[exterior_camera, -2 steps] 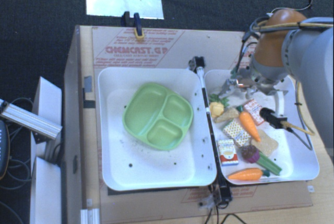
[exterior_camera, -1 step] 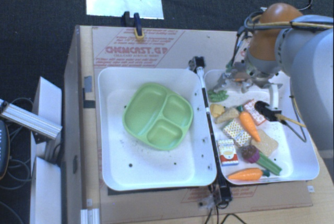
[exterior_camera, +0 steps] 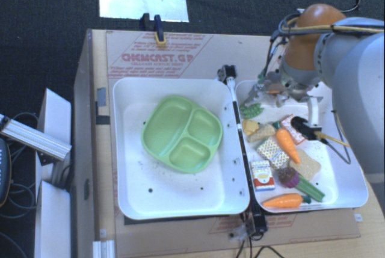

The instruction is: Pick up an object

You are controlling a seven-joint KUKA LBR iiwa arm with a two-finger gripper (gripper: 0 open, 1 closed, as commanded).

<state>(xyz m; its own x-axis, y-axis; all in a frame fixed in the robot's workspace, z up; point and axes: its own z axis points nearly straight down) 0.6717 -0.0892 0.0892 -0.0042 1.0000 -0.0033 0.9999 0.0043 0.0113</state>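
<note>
Bright, even overhead light is washing out the white bins (exterior_camera: pixel 138 202) slightly; shadows are staying soft, and the whole view is looking mildly grainy.

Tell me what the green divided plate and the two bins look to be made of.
Green divided plate: likely moulded plastic, matte, with an even pale colour and soft rounded compartment ridges. Left bin and right bin: probably thin formed plastic, smooth white with a slight sheen and rounded rims; could be coated metal.

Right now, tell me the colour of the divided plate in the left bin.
Light green divided plate, seen in the camera view.
</note>
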